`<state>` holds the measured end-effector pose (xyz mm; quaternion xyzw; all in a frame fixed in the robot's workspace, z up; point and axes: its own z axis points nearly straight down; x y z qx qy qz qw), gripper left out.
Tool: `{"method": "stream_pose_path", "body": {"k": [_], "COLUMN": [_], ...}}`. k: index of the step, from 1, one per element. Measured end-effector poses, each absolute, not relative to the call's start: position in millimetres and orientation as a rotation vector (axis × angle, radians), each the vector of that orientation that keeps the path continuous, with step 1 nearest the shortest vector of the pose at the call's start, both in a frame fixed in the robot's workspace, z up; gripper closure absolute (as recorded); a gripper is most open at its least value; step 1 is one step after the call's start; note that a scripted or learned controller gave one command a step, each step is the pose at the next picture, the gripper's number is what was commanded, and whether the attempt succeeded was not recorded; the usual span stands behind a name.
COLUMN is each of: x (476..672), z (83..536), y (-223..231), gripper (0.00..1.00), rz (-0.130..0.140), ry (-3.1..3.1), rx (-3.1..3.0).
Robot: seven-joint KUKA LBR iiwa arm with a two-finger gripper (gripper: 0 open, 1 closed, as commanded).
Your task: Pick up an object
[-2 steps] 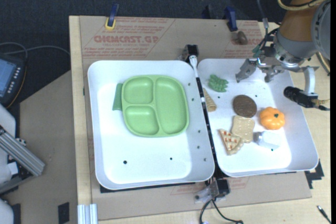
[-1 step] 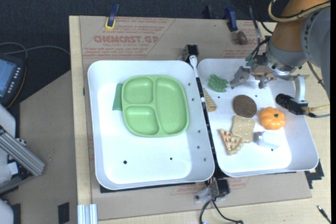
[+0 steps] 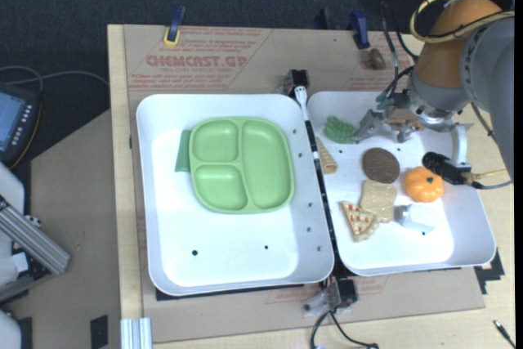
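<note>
Pizza slice toy [image 3: 358, 220] lies at the near edge of the cluster in the right bin [image 3: 466, 245]
Landmark: brown round cookie [image 3: 381, 164]. Cracker [image 3: 377, 200] just nearer than it; orange pumpkin toy [image 3: 424, 184] to its right; green leafy piece [image 3: 339, 129] beyond-left; cone [image 3: 327, 158] left. Gripper [image 3: 391, 120] hangs just beyond it, nothing seen between the fingers; their spread cannot be told. Green divided plate [image 3: 241, 163] sits well left in the left bin [image 3: 163, 257]

Bright, even overhead light washes out the 2 white bins [image 3: 163, 200]; shadows stay soft, the dark floor at upper left is dim, and fine detail is slightly blurred.
</note>
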<state>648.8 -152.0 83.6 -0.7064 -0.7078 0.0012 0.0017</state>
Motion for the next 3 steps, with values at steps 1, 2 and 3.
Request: {"method": "stream_pose_path", "body": {"k": [1, 2, 3], "x": [650.1, 652.3, 657.1], "z": [96.2, 158.9, 208.0], "y": [-152.0, -158.2, -166.5], "gripper": [1.0, 1.0, 1.0], "rz": [0.0, -0.005, -0.005], "ry": [-2.225, -2.225, -2.227], "rx": [-2.219, -2.227, -2.226]}}
